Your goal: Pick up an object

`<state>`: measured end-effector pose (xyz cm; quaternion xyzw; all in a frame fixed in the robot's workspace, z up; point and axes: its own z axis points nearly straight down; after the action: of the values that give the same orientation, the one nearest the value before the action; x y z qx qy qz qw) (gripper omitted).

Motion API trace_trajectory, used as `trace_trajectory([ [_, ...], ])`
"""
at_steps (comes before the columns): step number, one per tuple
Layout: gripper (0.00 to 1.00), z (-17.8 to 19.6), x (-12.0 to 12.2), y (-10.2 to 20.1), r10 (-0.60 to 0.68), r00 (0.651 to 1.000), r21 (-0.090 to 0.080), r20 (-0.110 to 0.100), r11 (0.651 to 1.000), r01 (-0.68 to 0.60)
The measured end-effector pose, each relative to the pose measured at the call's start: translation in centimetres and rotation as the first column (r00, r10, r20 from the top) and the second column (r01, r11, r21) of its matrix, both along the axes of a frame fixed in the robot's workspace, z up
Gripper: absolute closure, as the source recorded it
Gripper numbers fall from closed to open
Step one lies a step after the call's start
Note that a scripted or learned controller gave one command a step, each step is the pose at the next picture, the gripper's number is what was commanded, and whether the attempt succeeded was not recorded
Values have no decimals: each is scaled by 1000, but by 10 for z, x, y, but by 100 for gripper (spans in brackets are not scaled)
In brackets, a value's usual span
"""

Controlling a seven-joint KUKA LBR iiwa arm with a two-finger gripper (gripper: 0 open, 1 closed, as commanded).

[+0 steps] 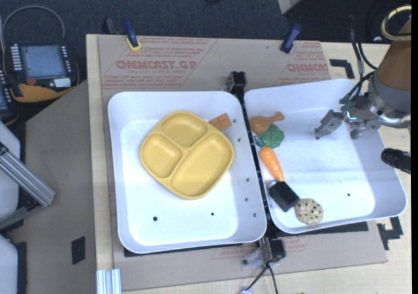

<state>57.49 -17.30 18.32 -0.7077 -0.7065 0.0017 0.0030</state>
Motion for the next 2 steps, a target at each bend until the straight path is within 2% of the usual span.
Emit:
trace_trajectory([
  [1,0,-59,-3,9,1,1000,0,1,1000,-1],
  [2,0,-93,0,6,-1,1000,-5,12,1000,1],
])
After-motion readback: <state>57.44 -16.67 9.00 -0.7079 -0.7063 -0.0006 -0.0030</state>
